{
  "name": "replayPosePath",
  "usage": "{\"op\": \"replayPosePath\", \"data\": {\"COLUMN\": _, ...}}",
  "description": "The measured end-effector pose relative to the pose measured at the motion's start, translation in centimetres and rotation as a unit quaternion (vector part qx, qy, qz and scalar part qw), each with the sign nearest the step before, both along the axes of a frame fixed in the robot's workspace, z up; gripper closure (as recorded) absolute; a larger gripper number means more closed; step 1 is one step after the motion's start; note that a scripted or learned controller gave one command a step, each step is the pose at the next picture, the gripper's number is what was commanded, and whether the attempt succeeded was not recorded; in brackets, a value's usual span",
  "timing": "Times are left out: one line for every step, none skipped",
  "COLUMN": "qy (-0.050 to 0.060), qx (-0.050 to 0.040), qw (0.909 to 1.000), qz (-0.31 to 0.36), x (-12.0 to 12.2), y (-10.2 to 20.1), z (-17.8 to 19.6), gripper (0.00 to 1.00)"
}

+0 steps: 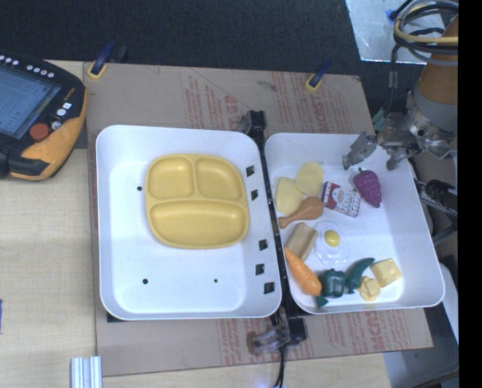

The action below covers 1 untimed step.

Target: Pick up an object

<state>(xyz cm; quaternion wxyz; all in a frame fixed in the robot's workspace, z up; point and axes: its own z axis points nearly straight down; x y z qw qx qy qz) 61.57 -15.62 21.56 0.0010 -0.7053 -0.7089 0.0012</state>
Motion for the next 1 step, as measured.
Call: {"op": "replayPosePath", "data": {"qy": -0.002, "qx": 0.0022, "qw": 1.0, "qz": -0.003, "x": -0.63, "y": -5.69, "z": -12.59, "gripper": 0.0}}
